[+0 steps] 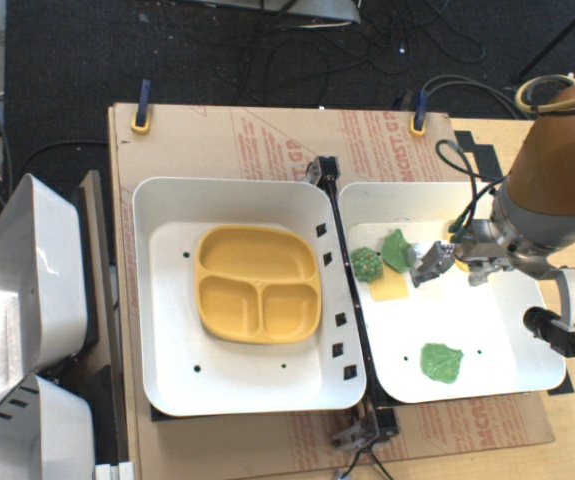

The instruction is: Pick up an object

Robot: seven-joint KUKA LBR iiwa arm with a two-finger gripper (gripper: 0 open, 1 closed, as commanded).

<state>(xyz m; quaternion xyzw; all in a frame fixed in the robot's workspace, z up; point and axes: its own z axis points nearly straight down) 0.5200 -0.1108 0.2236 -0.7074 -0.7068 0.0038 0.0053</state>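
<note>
Far left, off the worktop: white tubs, not involved.

Left bin: holds a yellow divided plate, three compartments, lying flat, roughly centred. Looks like rigid plastic; wide and low, awkward for a two-finger grip except at the rim.

Right bin: four small items. Dark green knobbly lump near the left wall, likely a toy broccoli. Touching it on the near-right side, a flat yellow square, cheese-slice shape. Just beyond, a green leaf piece, long axis running near-to-far, tilted slightly left at the far end. Well apart, toward the near edge, a second green leaf piece, crumpled, no clear long axis.

Claw hangs just right of the leaf-and-cheese cluster, tips pointing left; nothing visible between them. Open or closed: cannot tell from this angle.

Judged handling: all four probably light toy food. Cheese square thin and flat against the bin floor, hard to get under. Broccoli lump the best candidate: bulky, textured, pinch across its middle. Crowding with neighbours may cause nudging.
</note>
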